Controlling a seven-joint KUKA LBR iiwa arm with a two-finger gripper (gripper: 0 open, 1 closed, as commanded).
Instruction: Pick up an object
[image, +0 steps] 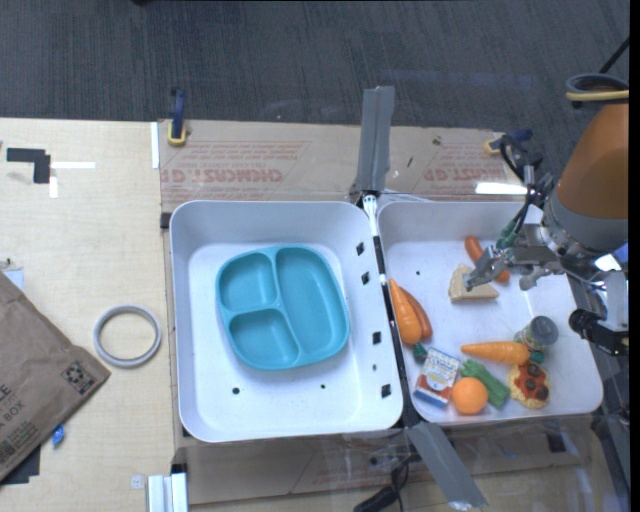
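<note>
Two white bins: the left bin (190, 330) holds one blue tray (283, 307); the right bin (430, 240) holds three carrots (409, 311), one orange (469, 396), one pizza slice (529, 384), one sandwich wedge (470, 285). The gripper (497, 262) sits over the wedge; open or closed, I cannot tell. One tape ring (127, 334) lies on the bench (80, 250).

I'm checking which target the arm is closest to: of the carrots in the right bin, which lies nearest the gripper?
The small carrot at the bin's far side, right beside the gripper. The big carrot by the divider and the one near the front lie farther off.
</note>
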